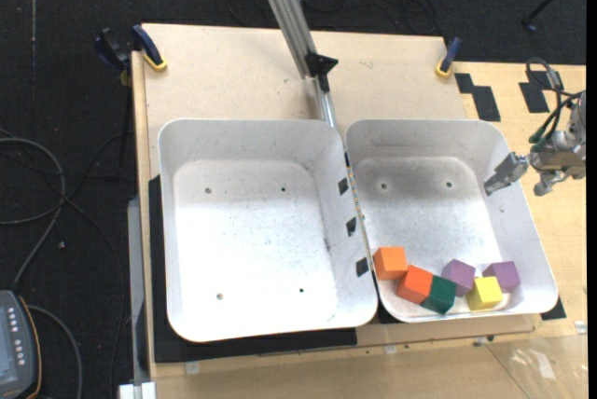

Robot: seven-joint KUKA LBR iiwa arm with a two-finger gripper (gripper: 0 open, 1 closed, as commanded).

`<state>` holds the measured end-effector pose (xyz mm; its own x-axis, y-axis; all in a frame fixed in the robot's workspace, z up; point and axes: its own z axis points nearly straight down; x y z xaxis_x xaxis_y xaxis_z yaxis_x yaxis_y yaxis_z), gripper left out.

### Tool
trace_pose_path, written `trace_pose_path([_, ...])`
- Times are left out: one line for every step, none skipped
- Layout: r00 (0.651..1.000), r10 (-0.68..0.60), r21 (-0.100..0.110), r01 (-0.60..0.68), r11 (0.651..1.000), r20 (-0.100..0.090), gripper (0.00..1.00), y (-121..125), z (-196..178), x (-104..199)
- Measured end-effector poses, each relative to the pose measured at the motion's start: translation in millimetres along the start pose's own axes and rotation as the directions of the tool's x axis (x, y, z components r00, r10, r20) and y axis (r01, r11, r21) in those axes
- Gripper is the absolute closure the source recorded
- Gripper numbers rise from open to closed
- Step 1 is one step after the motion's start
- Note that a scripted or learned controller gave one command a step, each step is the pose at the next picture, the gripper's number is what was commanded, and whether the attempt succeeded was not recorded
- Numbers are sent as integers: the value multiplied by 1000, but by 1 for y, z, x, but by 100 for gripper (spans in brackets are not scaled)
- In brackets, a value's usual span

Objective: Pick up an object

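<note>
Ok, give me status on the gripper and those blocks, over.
Gripper over the right bin's far right rim, holding nothing. Six blocks clustered at that bin's near edge, untouched. Nothing between them.

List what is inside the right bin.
Right bin holds six blocks at its near edge: two orange, green, yellow, two purple. Anything beneath them is hidden.
</note>
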<state>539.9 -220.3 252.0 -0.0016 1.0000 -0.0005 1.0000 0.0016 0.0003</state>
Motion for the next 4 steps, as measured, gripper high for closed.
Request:
trace_pose_path([1000, 0, -1, 0, 1000, 0, 0, -47, 158, 78])
trace_pose_path([1000, 5, -8, -5, 1000, 6, 0, -49, 30, 1])
trace_pose_path([1000, 1, -1, -1, 1000, 1, 0, -39, 159, 22])
trace_pose_path([1000, -5, -11, 5, 1000, 2, 0, 22, 26, 52])
